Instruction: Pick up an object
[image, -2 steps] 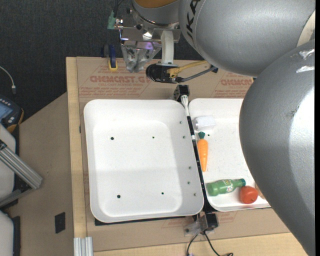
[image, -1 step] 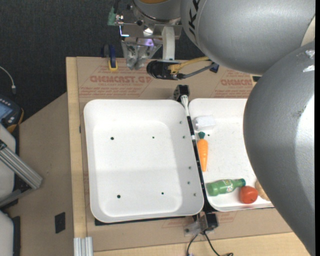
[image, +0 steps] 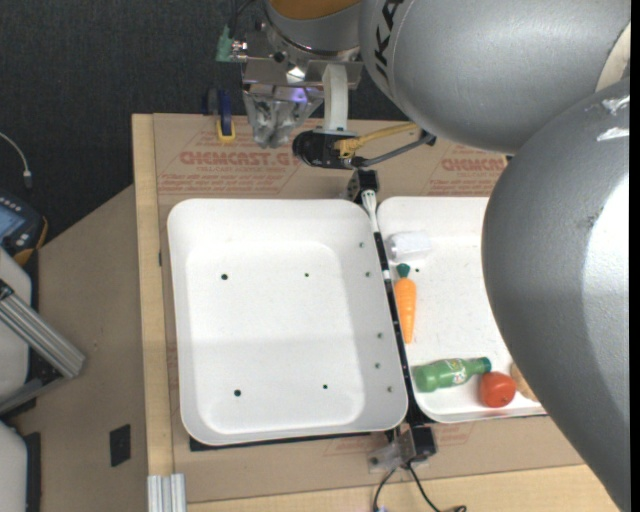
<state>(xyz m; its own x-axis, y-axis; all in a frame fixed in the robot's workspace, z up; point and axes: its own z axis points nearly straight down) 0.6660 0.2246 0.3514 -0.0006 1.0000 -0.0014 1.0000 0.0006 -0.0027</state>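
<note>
My gripper (image: 272, 122) hangs high over the far edge of the left bin (image: 200, 300), above the cardboard behind it. I see nothing in it. In the right bin (image: 450, 225) an orange carrot (image: 405, 308) lies along the left wall. A small white object (image: 408, 243) and a tiny teal piece (image: 403, 269) sit just beyond it. A green bottle (image: 450, 373) lies on its side near the front wall, with a red tomato-like ball (image: 497, 389) beside it. The arm hides the right part of that bin.
A tan object (image: 519, 379) peeks out from under the arm beside the red ball. The two bins meet at a dark divider strip (image: 385, 290). A blue and yellow clamp (image: 225, 112) stands on the cardboard's far edge, left of the gripper.
</note>
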